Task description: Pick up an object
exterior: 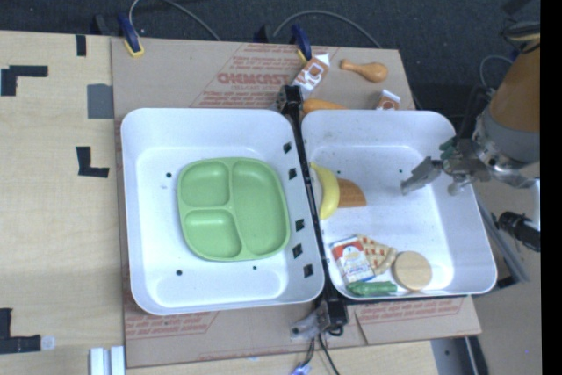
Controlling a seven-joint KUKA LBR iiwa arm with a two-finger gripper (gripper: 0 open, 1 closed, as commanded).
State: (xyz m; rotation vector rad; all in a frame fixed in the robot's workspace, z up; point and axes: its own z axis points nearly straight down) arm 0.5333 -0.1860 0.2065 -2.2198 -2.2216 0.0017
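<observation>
We see the gripper [428, 176] over the right bin [457, 219], fingers spread wide, holding nothing. Banana [327, 191] at its 9 o'clock, well apart.

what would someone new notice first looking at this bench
The green divided plate fills the middle of the left bin. In the right bin, a yellow banana lies against the left wall and small toy foods cluster at the near edge. The tool reaches in from the right.

Right bin [457, 228] — banana [327, 191] and orange wedge [351, 193] at left wall; cookie [412, 270] near front.
</observation>
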